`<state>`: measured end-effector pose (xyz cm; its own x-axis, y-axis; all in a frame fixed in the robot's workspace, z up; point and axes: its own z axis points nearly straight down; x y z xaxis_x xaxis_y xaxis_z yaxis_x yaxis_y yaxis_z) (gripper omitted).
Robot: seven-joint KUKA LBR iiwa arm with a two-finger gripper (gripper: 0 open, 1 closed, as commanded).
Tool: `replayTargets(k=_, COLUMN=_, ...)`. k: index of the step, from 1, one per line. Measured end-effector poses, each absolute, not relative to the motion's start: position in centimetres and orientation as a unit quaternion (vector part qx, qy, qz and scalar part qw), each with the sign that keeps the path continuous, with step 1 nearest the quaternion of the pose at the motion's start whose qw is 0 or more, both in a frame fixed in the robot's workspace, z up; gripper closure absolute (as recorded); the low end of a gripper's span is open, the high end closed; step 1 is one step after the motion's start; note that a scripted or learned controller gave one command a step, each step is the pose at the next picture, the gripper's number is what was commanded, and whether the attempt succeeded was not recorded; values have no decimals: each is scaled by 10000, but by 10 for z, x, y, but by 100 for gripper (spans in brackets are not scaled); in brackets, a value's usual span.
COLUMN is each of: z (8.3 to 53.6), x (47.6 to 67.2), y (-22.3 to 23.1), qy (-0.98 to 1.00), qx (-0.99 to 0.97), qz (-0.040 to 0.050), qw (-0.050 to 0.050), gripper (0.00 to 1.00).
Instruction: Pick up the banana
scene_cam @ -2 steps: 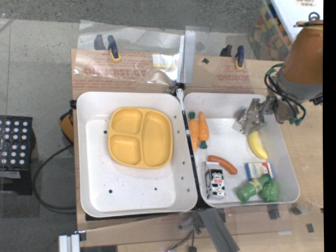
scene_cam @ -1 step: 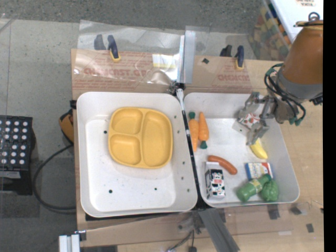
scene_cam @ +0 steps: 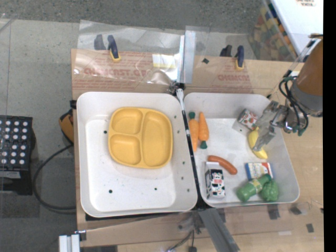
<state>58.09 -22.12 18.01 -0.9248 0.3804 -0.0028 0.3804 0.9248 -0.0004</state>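
Observation:
The banana [scene_cam: 256,145] is small and yellow and lies near the right wall of the right bin [scene_cam: 231,103]. My gripper [scene_cam: 265,130] reaches in from the right and sits low over the banana, crossing its middle so that only the two ends show. The view does not show whether the banana is gripped. The grey arm with its orange band [scene_cam: 314,76] stands at the right edge.
Beside the banana lie a crumpled packet [scene_cam: 246,119], a small carton [scene_cam: 259,169], green broccoli [scene_cam: 258,189], a sausage [scene_cam: 222,164], a white box [scene_cam: 214,181] and two carrots [scene_cam: 199,129]. A yellow divided plate [scene_cam: 140,137] sits in the left bin [scene_cam: 89,193].

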Motion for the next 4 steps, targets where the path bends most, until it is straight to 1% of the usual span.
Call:
replayTargets(k=1, z=94, x=607, y=-220, qy=9653, qx=2610, qz=4, qw=22, gripper=0)
replayTargets(k=2, z=104, x=608, y=-220, qy=9652, qx=2615, qz=7, qw=42, gripper=100)
replayTargets(k=3, z=188, x=638, y=-221, qy=9846, qx=1749, qz=-13, qw=32, gripper=100)
replayTargets(k=4, z=188, x=638, y=-221, qy=9846, qx=1750, qz=-9, qw=27, gripper=0)
